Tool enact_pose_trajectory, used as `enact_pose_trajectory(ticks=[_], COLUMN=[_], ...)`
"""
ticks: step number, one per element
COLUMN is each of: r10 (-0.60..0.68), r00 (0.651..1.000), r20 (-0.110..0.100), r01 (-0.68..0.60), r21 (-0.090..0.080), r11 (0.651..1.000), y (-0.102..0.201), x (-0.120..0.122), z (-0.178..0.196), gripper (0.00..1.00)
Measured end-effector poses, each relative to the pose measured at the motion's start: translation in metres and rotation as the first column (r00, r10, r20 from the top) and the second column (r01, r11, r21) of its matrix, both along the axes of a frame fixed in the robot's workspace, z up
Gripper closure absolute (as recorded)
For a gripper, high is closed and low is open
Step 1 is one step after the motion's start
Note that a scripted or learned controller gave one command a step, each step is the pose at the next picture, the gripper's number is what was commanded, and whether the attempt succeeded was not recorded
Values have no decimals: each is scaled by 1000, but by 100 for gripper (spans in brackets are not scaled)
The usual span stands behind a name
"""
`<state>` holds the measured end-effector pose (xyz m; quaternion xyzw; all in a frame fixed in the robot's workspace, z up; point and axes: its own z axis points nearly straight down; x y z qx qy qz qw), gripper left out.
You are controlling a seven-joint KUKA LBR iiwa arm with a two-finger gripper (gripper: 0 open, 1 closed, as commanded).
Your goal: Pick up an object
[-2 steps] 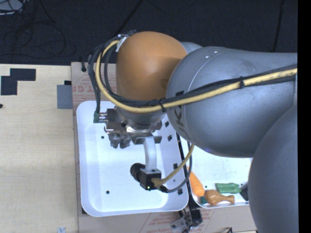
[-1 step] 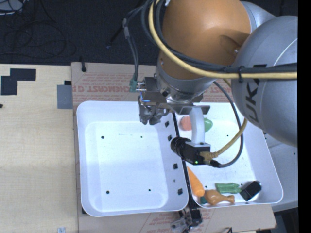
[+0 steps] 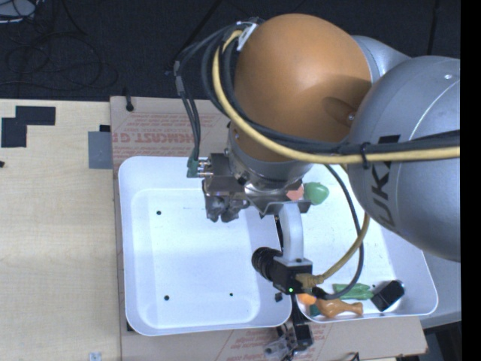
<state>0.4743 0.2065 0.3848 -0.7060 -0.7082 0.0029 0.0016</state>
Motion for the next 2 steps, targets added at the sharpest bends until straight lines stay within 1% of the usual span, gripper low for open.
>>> enact_pose_trajectory(ticks=[1, 2], r10=[1, -3], r00=[1000, 1000], r20=[5, 5], r01=[-1, 3], r21=[2, 0], r11=[1000, 1000], y=[39, 37], x=[1, 22], z=[29, 46], gripper=[100, 100])
